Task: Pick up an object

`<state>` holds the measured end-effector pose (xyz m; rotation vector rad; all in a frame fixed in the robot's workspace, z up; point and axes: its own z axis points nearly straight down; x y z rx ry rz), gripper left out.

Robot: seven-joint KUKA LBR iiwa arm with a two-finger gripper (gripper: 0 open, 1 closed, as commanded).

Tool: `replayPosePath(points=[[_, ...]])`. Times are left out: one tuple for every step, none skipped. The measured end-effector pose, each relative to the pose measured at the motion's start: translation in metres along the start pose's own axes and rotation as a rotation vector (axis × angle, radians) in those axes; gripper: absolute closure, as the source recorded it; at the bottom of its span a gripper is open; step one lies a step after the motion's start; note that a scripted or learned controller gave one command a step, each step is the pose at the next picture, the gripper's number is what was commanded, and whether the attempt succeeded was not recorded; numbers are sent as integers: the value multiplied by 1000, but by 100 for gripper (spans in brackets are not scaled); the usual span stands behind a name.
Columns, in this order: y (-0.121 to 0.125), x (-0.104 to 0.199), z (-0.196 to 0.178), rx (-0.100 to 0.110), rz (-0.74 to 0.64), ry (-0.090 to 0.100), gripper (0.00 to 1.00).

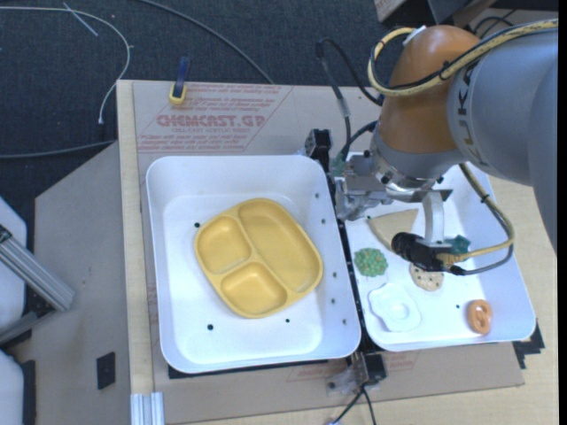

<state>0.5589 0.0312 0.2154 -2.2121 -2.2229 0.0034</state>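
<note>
Tan wedge (396, 229) lies flat in the right bin (518, 292), near its upper left corner, with its top edge hidden under the gripper (361, 191). Whether the gripper is spread or closed cannot be told, since the wrist covers it. Just below lie a green lump (370, 261), a cookie (429, 280), a white egg shape (394, 309) and an orange ring (478, 316), all small and hard to identify. A yellow divided plate (257, 255) sits in the left bin (177, 193)
</note>
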Motion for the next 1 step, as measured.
replayPosePath(points=[[-21,41,3,0,0,0,100]])
